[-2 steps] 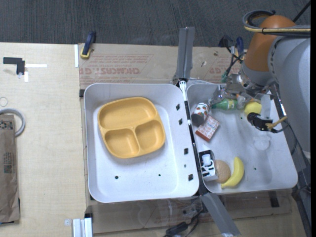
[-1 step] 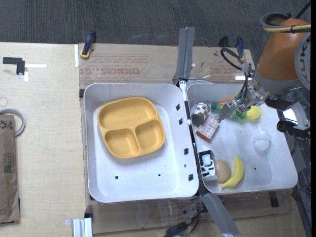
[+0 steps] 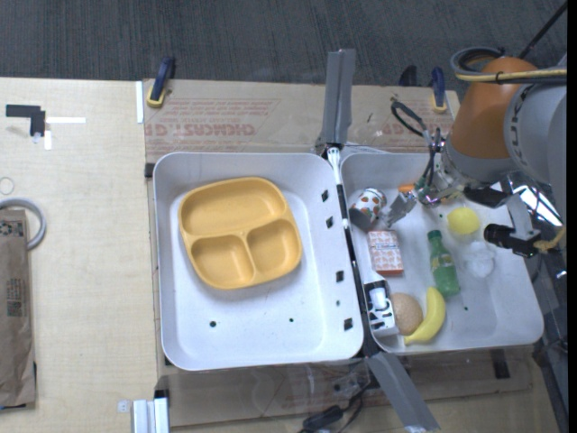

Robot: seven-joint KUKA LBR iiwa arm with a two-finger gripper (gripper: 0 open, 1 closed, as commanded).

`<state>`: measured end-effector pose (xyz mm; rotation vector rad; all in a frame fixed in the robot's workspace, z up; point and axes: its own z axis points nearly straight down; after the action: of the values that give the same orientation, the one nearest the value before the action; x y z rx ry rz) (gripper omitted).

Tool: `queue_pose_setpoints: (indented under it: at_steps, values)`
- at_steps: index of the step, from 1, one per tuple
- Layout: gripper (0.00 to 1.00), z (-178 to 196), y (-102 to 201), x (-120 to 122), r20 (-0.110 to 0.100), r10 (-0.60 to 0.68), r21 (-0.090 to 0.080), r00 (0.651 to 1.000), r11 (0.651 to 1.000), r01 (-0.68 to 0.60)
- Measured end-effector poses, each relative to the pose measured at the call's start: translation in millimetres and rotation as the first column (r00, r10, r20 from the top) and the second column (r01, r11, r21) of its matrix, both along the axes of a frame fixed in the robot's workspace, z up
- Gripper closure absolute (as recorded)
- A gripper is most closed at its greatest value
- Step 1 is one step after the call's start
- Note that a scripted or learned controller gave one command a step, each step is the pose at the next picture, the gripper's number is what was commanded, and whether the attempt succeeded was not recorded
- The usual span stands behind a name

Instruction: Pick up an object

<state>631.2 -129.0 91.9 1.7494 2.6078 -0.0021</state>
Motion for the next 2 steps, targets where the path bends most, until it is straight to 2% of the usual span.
queue_pose_setpoints:
  at_steps: [1, 2]
  values:
    - [0.0, 75.0, -29.3, -64.1, 0.0, 0.002, 0.001, 1.0, 1.0, -0.002]
    - [0.0, -0.9, -21.0, -146.7, -0.002, 0.166, 0.003, 0.986, 0.986, -0.166]
